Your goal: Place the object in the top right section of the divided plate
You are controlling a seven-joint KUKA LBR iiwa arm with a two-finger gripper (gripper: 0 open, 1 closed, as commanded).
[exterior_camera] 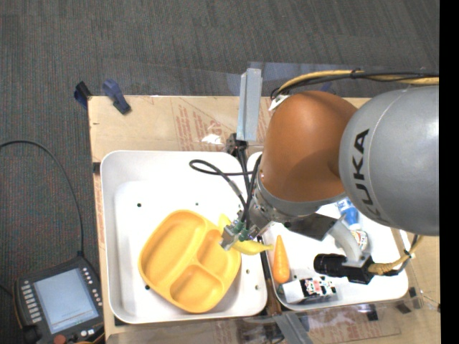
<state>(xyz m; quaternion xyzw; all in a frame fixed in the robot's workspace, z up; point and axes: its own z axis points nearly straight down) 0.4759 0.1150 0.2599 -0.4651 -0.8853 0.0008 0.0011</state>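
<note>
Nearest, in the right bin [393, 284], a small white box [308, 289] lies by the near wall, with an orange carrot [280, 260] just left of it at the bins' shared edge. In the left bin [125, 192] sits the yellow divided plate [176, 253], tilted. A yellow banana-like piece [252, 249] lies outside the plate, touching its right rim, in none of its sections. The gripper [235, 235] hangs right over that piece; whether it is spread or pinching, I cannot tell. Farther right is a blue-and-white bottle [353, 224]. Beyond, the bare tabletop [158, 120].
</note>
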